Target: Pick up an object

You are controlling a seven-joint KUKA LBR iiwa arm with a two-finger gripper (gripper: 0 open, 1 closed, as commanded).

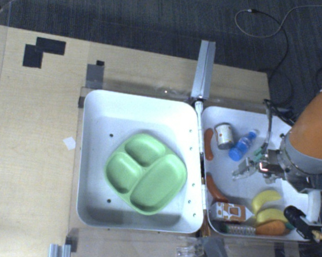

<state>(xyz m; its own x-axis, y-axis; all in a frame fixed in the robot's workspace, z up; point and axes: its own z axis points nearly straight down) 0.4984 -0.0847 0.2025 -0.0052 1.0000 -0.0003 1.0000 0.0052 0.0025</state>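
Blue bottle (241, 146) just left of claw (248, 168); claw open, holding nothing.

My tabletop (24, 155) is pale wood, with black squares (42, 51) stuck near its far left corner and a small white scrap (69, 141) left of the bins. A metal post (203, 72) stands at the far edge, right where the two bins meet. Beyond the tabletop lies dark carpet (135, 5), and a thin cable (279, 23) loops across it at the upper right. A clear panel (3, 12) edges the left side. More metal brackets (58, 252) sit along the near edge.
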